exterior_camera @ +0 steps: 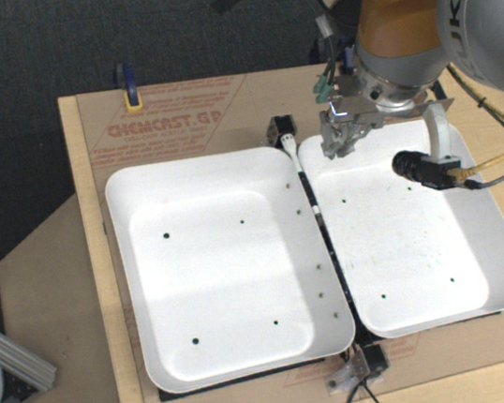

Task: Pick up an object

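Note:
My gripper [341,139] hangs over the far left corner of the right bin [486,244], just beside the divide between the two bins. It is small and dark against the rim, and nothing can be made out in its grasp. The grey arm with its orange band [396,2] comes down from the upper right. A black cylinder [420,169] with a cable juts from the wrist over the right bin's far part.
The left bin [138,261] lies beside the right one on a brown board [172,118]. A blue and yellow clamp [129,87] sits at the board's far edge. Small black fixtures stand at the bins' seam, far [280,130] and near [367,361].

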You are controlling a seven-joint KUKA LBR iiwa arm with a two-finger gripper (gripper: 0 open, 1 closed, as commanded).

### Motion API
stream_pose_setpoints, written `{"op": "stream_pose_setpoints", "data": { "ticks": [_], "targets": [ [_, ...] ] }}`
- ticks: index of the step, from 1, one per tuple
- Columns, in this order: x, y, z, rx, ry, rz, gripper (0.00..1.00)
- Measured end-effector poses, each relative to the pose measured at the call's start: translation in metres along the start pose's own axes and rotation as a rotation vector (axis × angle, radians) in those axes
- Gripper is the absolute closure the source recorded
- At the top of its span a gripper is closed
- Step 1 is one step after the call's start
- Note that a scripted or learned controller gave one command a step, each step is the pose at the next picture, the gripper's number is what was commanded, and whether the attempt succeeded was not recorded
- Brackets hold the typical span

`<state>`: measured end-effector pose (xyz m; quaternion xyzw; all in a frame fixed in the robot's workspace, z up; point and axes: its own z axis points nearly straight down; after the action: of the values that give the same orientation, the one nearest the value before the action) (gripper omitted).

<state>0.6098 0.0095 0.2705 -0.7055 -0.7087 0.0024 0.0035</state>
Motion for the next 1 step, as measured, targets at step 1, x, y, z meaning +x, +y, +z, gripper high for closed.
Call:
{"op": "stream_pose_setpoints", "data": {
  "ticks": [1],
  "targets": [
    [-0.0973,-0.0183,-0.0119,-0.007,-0.005,0.015,1.0]
  ]
}}
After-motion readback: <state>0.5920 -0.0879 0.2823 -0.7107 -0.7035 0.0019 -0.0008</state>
